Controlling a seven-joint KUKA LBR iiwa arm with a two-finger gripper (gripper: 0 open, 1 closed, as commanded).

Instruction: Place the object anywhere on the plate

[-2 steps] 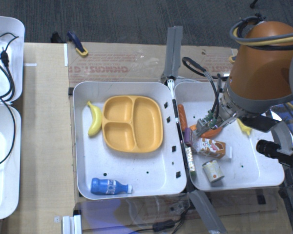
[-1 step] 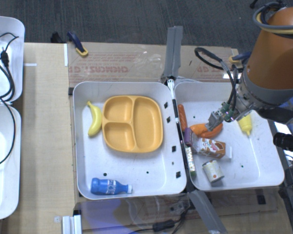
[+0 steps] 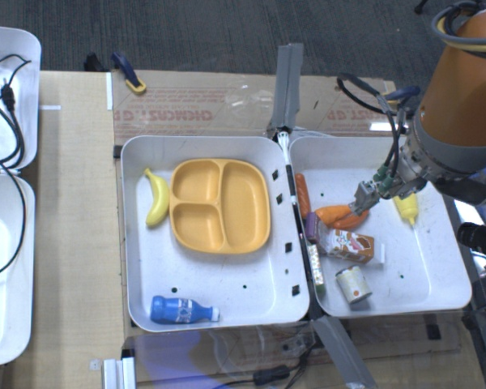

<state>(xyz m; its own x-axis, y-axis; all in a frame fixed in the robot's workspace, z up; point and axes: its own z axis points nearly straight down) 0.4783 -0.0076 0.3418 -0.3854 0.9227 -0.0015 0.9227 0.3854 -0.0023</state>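
Pale wooden bench over dark carpet, with a flattened brown cardboard sheet [image 3: 227,108] behind two shallow white bins. Left white bin [image 3: 138,241], centre-left of frame: a yellow three-compartment plastic plate [image 3: 221,205], a yellow banana [image 3: 156,198] just beside the plate's left edge, and a blue plastic bottle [image 3: 183,309] lying on its side near the bottom wall. Right white bin [image 3: 437,274]: an orange carrot-shaped toy [image 3: 338,215], a long orange-red stick [image 3: 303,194] along the left wall, a brown and white printed carton [image 3: 352,245], a small pale cylindrical cup [image 3: 352,284] and a yellow bottle-shaped toy [image 3: 407,207]. The carrot toy is smooth, tapered, bright orange. The two-finger gripper [image 3: 361,207] sits low at the carrot's right end, touching it; grip state: cannot tell.
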